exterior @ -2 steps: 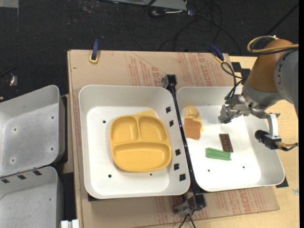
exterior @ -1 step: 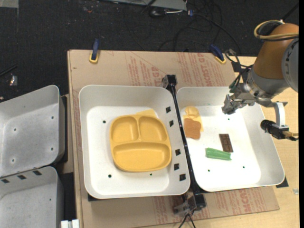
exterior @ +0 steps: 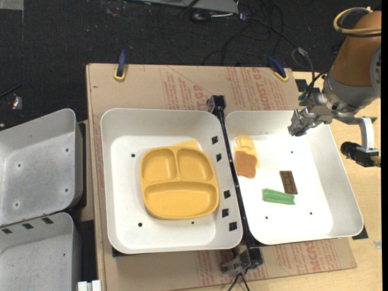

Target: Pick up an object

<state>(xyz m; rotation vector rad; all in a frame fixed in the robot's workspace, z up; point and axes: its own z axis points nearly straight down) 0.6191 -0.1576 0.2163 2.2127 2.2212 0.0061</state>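
In the right bin (exterior: pixel 321 223) lie a green stick-shaped piece (exterior: pixel 278 196), a small dark brown block (exterior: pixel 288 182), and a tan and yellow food-like piece (exterior: pixel 245 157) near the bin's left wall. My gripper (exterior: pixel 298 126) hangs over the bin's far right corner, well away from all three. Nothing shows between its fingers. A yellow divided plate (exterior: pixel 179 182) rests in the left bin (exterior: pixel 121 223).
A black divider (exterior: pixel 225 162) runs between the two bins. Both bins sit on a cardboard sheet (exterior: pixel 182 83) held by blue and yellow clamps. Spare white trays (exterior: pixel 36 162) lie at the left. Cables cross the dark floor behind.
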